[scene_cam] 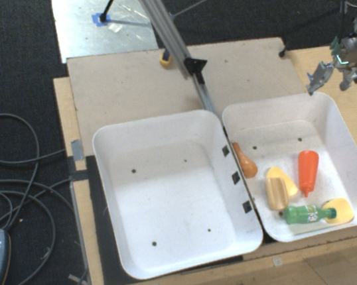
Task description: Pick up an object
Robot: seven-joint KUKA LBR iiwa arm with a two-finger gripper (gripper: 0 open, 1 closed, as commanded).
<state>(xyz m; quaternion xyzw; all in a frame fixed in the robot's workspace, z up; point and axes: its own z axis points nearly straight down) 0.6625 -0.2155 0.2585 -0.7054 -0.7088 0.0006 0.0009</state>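
**Gripper wide and unladen above the right bin's far corner**

Gripper (331, 77) hangs at the far right corner of the right bin (349, 138), above the rim rather than inside it, with its two fingers spread apart and nothing between them — so the pick has not yet begun. All the candidates lie in that same bin, gathered toward its near half: an orange carrot-shaped toy (307, 172) lying roughly lengthwise, a yellow and tan bun-like toy (279, 190) just to its left, a small brown pear-shaped piece (244, 163) pressed close to the wall shared with the left bin (166, 194), a green bottle (306, 214) lying on its side, and a yellow piece (340, 211) touching the bottle's end.

To do the step well, the arm would best choose the carrot toy: it stands a little apart from its neighbours and offers a narrow body for the fingers to straddle. The jaws should be turned across its short axis, lowered over its middle, and closed only once both fingers are clear on either side. The pear-shaped piece is a poorer choice, since the wall leaves little room for one finger; the bottle and yellow piece, touching as they are, risk being nudged together.

As for writing — the green bottle seems to carry a pale label, but it is too small to read. No brand or text is legible elsewhere.
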